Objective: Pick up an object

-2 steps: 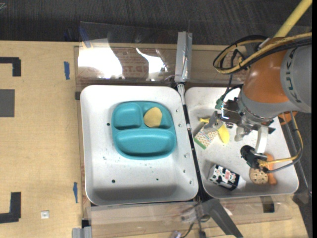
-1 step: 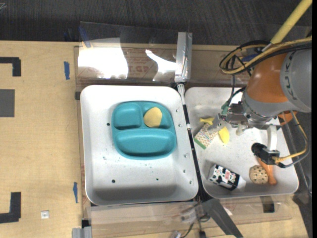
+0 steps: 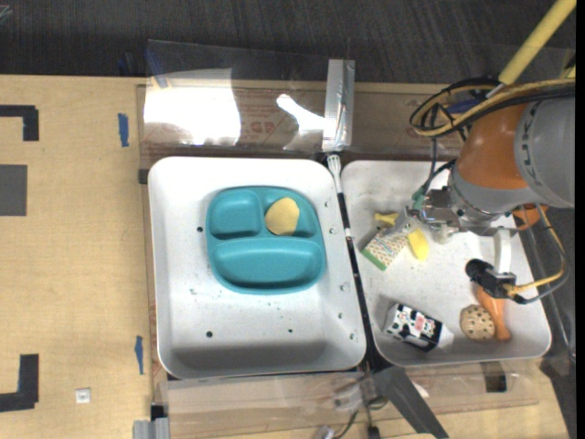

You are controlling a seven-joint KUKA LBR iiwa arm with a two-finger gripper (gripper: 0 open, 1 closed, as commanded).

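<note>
The gripper [image 3: 430, 213] hangs low in the right bin [image 3: 526, 337], just beside the yellow block [image 3: 418, 243] and patterned packet [image 3: 386, 247] — whether it is spread or pressed together I cannot tell. A good grab likely means centring over one item, not both — the block and packet lie touching, so a careless close could nudge them apart

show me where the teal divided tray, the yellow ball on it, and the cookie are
teal divided tray [image 3: 265, 265]: camera view, on its large lower compartment.
yellow ball [image 3: 281, 216]: camera view, on the ball's middle.
cookie [image 3: 473, 321]: camera view, on its speckled face.
</note>
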